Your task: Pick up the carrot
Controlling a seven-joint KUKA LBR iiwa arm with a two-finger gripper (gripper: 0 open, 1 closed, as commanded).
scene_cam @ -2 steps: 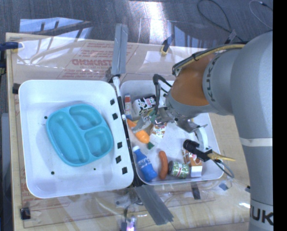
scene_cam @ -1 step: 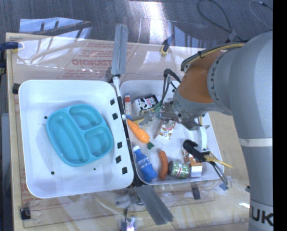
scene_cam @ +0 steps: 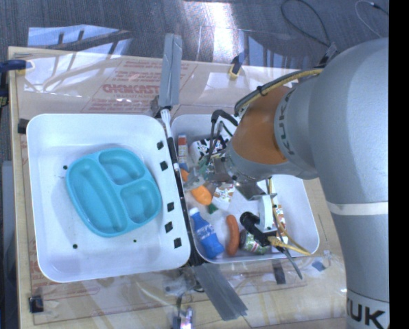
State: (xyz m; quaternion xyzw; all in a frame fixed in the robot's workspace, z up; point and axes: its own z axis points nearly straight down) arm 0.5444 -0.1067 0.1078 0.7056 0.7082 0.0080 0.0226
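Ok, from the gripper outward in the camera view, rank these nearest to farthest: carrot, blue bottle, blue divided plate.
1. carrot, below the gripper in the right bin.
2. blue bottle, just left of the carrot; close call.
3. blue divided plate, clearly farthest, in the left bin.

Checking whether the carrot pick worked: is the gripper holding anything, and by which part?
It cannot be told. The grey arm with the orange band covers its own gripper. The orange carrot lies in the right white bin, beside a blue bottle.
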